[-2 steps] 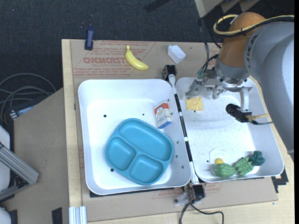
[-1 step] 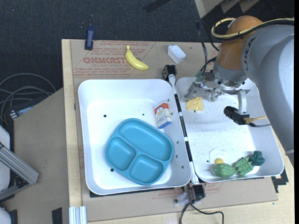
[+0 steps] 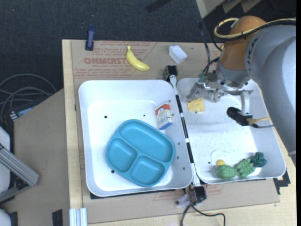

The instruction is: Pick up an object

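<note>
Light falls bright and even from overhead, and my two white bins (image 3: 94,140) nearly wash out. Around them the dark floor (image 3: 33,27) stays dim. The blue tray (image 3: 139,152) casts only a faint soft shadow. My arm (image 3: 277,65), right of the bins, looks soft; everything is slightly grainy.

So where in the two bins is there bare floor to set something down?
Left bin: bare along its far and left sides, above the blue tray and left of the small carton. Right bin: bare middle, between the yellow block and the green toy. Its far end is crowded by the gripper.
</note>
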Robot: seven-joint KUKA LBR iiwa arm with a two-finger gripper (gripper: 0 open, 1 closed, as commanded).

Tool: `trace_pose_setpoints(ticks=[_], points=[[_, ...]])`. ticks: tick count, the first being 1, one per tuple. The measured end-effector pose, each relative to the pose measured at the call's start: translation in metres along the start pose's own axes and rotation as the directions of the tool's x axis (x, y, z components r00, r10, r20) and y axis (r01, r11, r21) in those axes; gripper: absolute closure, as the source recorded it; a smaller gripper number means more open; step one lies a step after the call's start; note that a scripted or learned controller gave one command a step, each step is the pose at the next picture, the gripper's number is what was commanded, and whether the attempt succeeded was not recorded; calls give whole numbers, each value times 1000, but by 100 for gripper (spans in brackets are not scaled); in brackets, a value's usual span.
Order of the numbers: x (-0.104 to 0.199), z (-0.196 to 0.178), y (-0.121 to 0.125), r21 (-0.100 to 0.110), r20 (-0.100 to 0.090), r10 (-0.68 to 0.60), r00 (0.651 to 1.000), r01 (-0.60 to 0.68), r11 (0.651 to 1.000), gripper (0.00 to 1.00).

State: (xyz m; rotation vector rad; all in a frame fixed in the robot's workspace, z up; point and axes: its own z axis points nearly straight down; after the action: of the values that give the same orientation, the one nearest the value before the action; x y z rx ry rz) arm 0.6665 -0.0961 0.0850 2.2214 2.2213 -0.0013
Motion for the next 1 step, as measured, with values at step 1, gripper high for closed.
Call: trace_pose_setpoints(ticks=[1], points=[[5,0,0,1,-1,-1,1000,1,1000,0]])
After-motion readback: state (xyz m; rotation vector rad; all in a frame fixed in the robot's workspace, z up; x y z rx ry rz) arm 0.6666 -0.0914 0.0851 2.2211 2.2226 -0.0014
